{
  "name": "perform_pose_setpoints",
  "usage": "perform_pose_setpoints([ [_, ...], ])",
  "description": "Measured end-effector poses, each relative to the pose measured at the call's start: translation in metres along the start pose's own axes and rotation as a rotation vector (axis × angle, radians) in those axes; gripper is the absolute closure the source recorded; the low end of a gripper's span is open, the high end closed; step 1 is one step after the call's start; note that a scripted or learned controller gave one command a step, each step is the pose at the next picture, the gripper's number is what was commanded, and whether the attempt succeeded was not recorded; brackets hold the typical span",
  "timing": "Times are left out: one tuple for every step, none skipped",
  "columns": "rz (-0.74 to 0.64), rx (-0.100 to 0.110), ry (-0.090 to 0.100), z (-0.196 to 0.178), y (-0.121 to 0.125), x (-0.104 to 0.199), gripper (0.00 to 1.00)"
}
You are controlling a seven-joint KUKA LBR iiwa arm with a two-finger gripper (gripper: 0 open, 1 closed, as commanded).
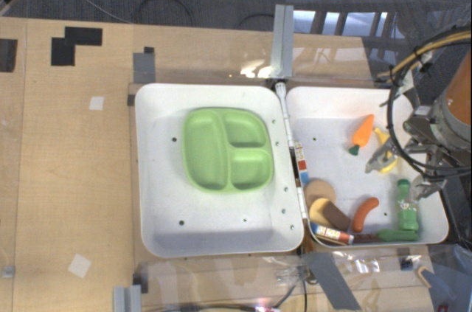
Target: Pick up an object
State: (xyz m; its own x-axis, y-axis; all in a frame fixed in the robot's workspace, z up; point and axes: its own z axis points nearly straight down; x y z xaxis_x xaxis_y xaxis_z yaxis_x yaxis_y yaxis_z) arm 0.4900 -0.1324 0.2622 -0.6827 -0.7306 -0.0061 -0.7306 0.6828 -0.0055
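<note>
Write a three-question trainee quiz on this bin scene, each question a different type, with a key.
1. True or false: the green divided plate lies in the left bin.
2. Multiple choice: the toy carrot lies in which bin? A) the left bin B) the right bin C) neither
3. Fill in: the toy sausage lies nearer the right bin's ____ edge in the camera view (top or bottom).

Key: 1 true; 2 B; 3 bottom.
</note>
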Motion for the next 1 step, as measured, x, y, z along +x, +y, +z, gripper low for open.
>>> perform_pose_setpoints([
  [-0.075,-0.013,0.005,0.1196,-0.0339,-0.0170,0.00],
])
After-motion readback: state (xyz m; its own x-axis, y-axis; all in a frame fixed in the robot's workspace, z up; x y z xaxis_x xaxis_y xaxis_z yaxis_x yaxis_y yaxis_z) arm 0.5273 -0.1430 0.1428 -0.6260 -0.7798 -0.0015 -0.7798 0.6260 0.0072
